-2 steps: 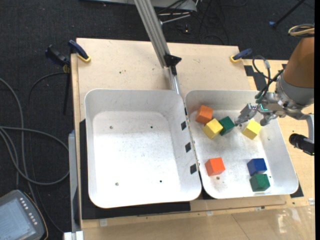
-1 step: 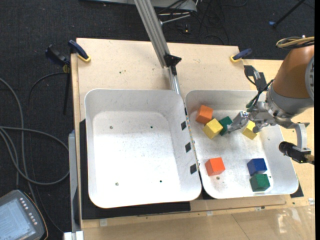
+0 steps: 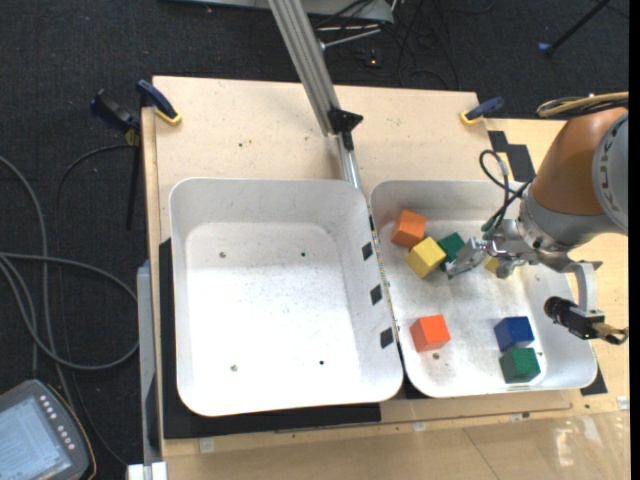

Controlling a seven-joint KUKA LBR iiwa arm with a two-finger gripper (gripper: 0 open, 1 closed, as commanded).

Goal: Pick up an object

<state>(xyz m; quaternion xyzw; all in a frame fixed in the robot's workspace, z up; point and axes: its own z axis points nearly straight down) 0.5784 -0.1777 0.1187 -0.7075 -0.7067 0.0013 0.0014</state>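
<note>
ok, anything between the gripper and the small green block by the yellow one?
Nothing visible. The gripper is right at the small green block in the right bin. The yellow block sits against the green block's left, on the far side from the gripper.

The grey arm (image 3: 585, 183) reaches in from the right, wrist bent low, pincer (image 3: 463, 261) pointing left.

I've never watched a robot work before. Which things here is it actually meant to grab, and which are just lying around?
Part of the job:
- orange block
- yellow block
- dark green block
- orange-red block
- blue block
- green block
- gripper
- right bin

Just lying about:
- left bin
- clamps
- cables
- handheld screen
</note>
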